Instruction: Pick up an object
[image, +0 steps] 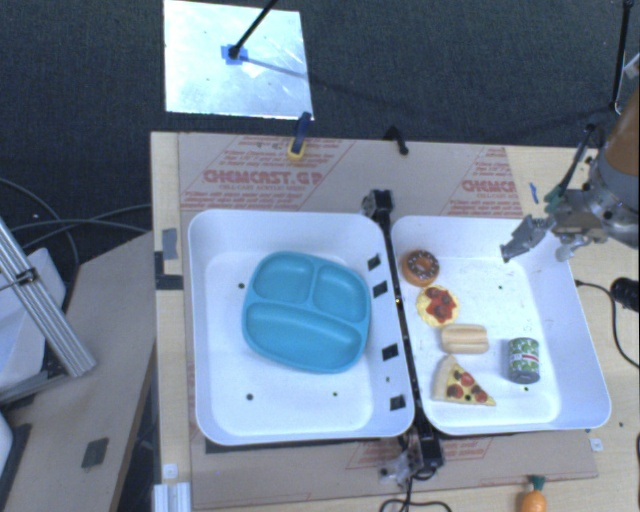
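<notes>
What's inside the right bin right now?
The right bin holds a donut, a small round pizza, a bun, a pizza slice and a green can. The gripper overhangs its far corner, covering that spot.

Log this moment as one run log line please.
gripper: above right bin's far edge | holding: nothing seen | toys untouched: donut, can

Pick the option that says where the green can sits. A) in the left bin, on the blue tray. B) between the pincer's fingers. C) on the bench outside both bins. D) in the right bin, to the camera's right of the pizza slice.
D: the green can stands on the floor of the right bin, to the camera's right of the pizza slice and well below the pincer.
</notes>
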